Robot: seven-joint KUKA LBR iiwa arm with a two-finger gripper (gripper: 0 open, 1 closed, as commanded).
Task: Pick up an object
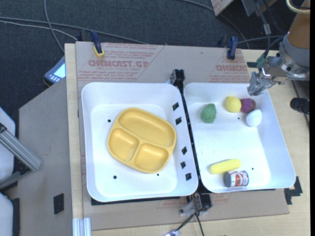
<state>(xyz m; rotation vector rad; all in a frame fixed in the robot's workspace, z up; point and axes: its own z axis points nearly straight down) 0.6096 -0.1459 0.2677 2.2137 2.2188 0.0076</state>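
Purple ball is my pick, since it sits closest under the gripper in the right bin, near the far right corner. It touches or nearly touches a yellow ball on one side and a white egg on the other, so the fingers have little room. From up here I judge it a light, rigid toy fruit, smooth and round, likely to squirt out of an off-centre pinch. I'd close across its widest part, along the free axis away from its neighbours. Whether the pincer is apart or together I cannot tell. Farther off lie a green lump, a corn cob and a small can; the left bin bears a yellow divided plate.
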